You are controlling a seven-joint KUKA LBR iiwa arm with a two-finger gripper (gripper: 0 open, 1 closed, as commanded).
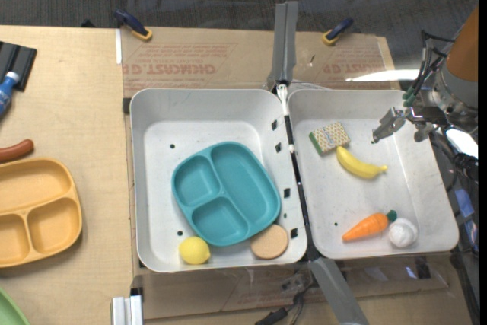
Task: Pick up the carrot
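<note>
carrot (367,227) lies in the right bin (426,240) near its front edge, green top touching a white ball (402,233). gripper (403,125) hangs over the bin's back right part, well apart from the carrot, fingers spread, nothing between them. arm (462,61) cut off at the right edge. banana (359,164) mid-bin, patterned sponge (329,137) just behind it. left bin (144,164) holds a teal divided plate (225,192), yellow ball (195,250), tan disc (269,243) partly under the plate rim.
</note>
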